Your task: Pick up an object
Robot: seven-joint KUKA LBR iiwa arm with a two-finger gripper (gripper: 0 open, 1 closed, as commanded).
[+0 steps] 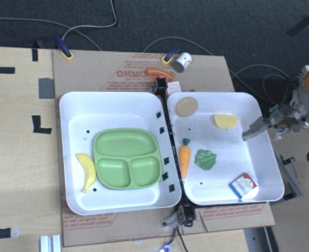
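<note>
Nearest, by the right bin's (265,156) front corner, small carton (244,186); behind it green leafy piece (205,159) and carrot (184,160) against the divider. Across in the left bin (70,114), banana (87,171) beside the green tray (127,158). Farther back on the right, yellow piece (225,121) and tan disc (186,107). Over the right rim, gripper (259,126), carrying nothing visible; open or closed cannot be told

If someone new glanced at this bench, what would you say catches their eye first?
Probably the green divided tray filling much of the left bin, with a yellow banana beside it. In the right bin, the orange carrot lies along the left wall, near a green leafy piece, while the gripper sits at the right rim.
</note>
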